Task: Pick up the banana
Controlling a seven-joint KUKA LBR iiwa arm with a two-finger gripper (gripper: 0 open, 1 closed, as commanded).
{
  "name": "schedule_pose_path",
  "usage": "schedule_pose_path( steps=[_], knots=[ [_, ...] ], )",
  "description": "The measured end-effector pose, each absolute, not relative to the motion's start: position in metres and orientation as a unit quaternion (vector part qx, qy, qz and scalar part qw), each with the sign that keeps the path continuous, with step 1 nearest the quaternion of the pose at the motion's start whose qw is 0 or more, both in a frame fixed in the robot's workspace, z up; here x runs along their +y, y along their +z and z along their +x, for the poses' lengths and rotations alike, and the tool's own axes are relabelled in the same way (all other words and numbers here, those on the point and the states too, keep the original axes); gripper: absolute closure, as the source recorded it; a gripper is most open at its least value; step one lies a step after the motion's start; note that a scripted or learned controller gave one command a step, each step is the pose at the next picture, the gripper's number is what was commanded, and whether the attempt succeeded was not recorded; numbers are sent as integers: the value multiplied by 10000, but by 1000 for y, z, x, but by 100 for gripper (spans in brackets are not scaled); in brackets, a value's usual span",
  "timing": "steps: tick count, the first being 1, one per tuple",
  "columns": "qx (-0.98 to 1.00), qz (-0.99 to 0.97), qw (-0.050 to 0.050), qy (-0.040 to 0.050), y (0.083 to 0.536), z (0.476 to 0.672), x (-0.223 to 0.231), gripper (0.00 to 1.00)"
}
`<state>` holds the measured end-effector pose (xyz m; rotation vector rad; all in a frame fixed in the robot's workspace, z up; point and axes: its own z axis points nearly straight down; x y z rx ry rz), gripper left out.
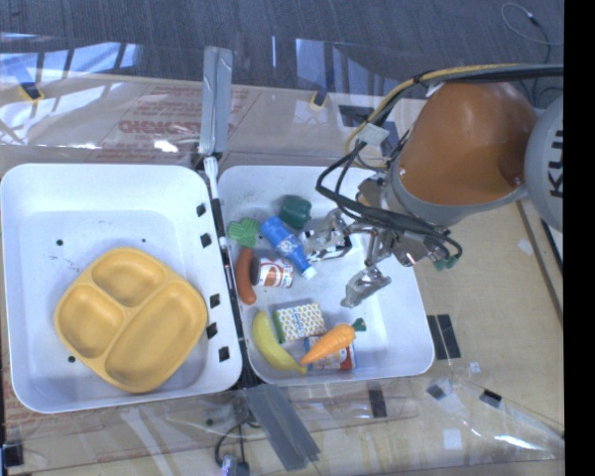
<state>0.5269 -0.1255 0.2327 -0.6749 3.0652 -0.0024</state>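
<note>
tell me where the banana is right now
The banana lies in the right bin, near its front-left corner, beside the small carton and the carrot.

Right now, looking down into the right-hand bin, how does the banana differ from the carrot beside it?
The banana is plain yellow; the carrot is orange with a green tip. The banana is curved and lies along the bin's left wall; the carrot is straight, tapered and lies aslant, more toward the middle. The banana rests on the bin floor, while the carrot lies partly over a small box. Both are toy foods at the near end of the right bin.
</note>
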Motion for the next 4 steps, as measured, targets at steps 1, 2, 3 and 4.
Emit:
schedule_pose_path(
  steps=[1,2,3,4],
  knots=[
    [9621,-2727,-5,8,105,504,-89,0],
    [9999,-119,14,-3,193,564,-74,0],
    [9979,652,15,-4,226,548,-80,0],
    [9870,1608,0,0,132,488,-94,0]
  ],
)
